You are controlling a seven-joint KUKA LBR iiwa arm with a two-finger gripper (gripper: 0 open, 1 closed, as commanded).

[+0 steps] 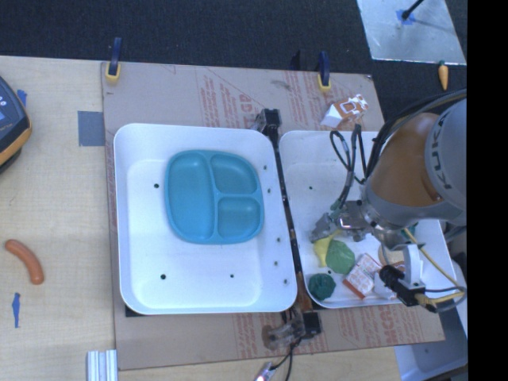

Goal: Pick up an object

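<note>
The arm reaches in from the right and its gripper (333, 227) is down in the right bin (305, 165), at the top of a small pile of objects. Just below it lie a yellow piece (320, 251) and a light green object (341, 257). A dark green round object (321, 285) sits near the bin's front edge. A red and white packet (362, 275) lies to the right of the green ones. The wrist and cables hide the fingertips.
The left bin (135, 213) holds a blue divided plate (214, 196). A small orange and white packet (346, 110) lies on the cardboard behind the right bin. A sausage-shaped toy (25, 260) lies on the bench at far left. A dark device (11, 121) sits at the left edge.
</note>
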